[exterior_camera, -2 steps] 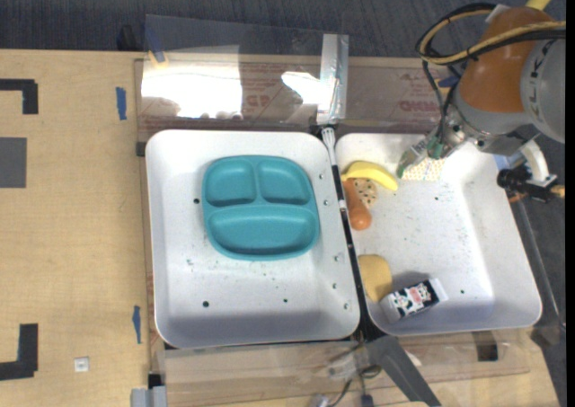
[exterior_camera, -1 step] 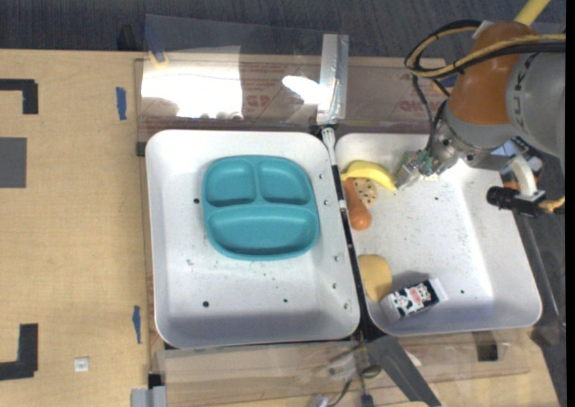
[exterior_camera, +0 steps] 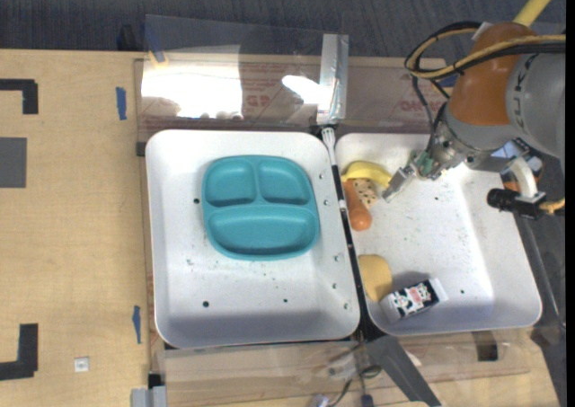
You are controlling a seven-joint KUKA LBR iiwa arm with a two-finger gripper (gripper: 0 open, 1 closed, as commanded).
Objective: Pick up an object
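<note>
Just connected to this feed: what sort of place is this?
Likely a robot-grasping test bench in a lab: two white bins on a wooden bench, toy food and a teal plate as props, and blue tape marks.

grey arm (exterior_camera: 544,95), orange band (exterior_camera: 485,82), black-yellow cables (exterior_camera: 449,50)

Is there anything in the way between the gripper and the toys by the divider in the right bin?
Nothing visible. The gripper sits just right of the yellow toy and the orange toy, with bare right bin floor between.
</note>
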